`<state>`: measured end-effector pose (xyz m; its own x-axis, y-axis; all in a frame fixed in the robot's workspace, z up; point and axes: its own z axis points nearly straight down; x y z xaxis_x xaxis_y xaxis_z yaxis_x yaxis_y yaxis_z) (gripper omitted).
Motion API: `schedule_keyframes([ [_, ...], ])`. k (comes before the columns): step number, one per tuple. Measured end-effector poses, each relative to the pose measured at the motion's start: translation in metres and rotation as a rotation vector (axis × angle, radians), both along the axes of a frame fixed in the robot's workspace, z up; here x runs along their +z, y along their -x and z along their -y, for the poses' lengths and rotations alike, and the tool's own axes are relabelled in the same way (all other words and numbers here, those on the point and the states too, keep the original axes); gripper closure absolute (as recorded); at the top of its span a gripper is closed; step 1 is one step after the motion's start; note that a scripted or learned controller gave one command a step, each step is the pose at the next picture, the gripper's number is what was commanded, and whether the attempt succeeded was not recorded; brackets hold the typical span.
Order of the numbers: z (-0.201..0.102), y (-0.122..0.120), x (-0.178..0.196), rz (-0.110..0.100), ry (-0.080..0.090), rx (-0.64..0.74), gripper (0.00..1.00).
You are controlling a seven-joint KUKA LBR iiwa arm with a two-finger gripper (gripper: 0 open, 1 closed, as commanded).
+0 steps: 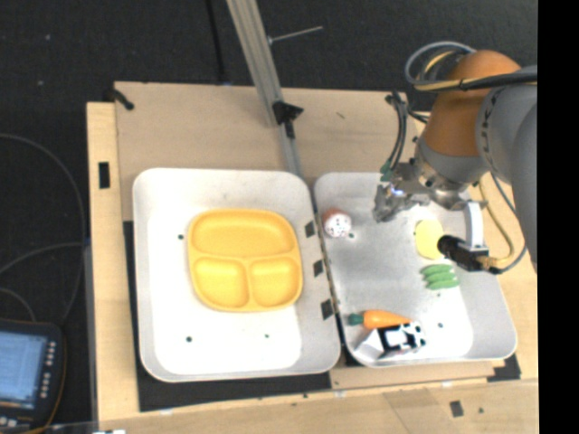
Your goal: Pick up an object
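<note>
We see the gripper low in the right bin, upper middle of frame, grip state unclear; we judge approach underway; next, choose the pale ball nearby

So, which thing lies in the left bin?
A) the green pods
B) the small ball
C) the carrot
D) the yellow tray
D: the yellow tray, with its three compartments, lies in the left bin, while the carrot, the green pods and the small ball lie in the right bin.
</note>
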<state>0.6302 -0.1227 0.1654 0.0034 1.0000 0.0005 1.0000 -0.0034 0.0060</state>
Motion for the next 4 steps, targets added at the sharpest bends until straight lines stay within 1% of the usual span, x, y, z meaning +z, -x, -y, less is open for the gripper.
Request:
schedule_keyframes([
  [2, -0.004, 0.007, 0.092, 0.0, 0.001, 0.007, 1.0],
  [3, -0.044, 0.03, 0.086, -0.006, 0.001, 0.008, 1.0],
  [4, -0.094, 0.047, 0.095, -0.005, -0.002, 0.01, 1.0],
])
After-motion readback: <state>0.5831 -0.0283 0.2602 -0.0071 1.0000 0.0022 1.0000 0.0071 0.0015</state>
